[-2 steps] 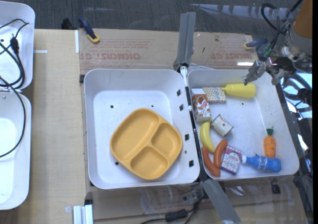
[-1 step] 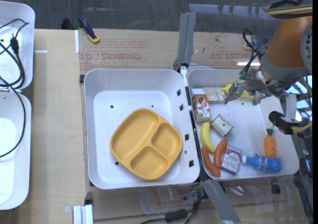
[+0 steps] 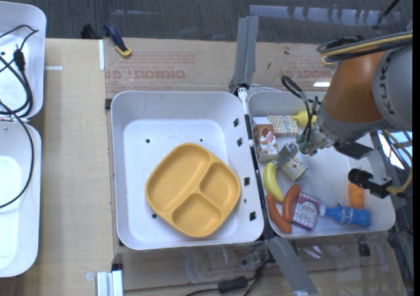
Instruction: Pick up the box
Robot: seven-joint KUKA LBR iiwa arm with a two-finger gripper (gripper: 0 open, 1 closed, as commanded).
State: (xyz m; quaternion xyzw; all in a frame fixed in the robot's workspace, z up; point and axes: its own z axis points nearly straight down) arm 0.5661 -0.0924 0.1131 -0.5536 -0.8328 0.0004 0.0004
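Nearest, yellow divided plate (image 3: 193, 189) in left bin (image 3: 125, 176). Right bin (image 3: 387, 219): sausage (image 3: 283, 208), banana (image 3: 272, 181), blue bottle (image 3: 346, 215). Box (image 3: 265, 141) lies just behind banana, beside gripper (image 3: 291, 155); finger state cannot tell.

- 2 white bins: left bin (image 3: 125, 157), right bin (image 3: 384, 212)
- 1 yellow divided plate (image 3: 192, 189), 3 compartments
- 1 banana (image 3: 272, 182)
- 1 red-orange sausage pair (image 3: 283, 208); exact split hard to tell
- 3 small boxes: brown one (image 3: 265, 142), spotted one (image 3: 283, 124), maroon one (image 3: 305, 212)
- 1 blue bottle (image 3: 346, 215)
- 1 orange piece (image 3: 356, 196)
- 1 arm (image 3: 357, 91)
- 1 gripper (image 3: 289, 155)
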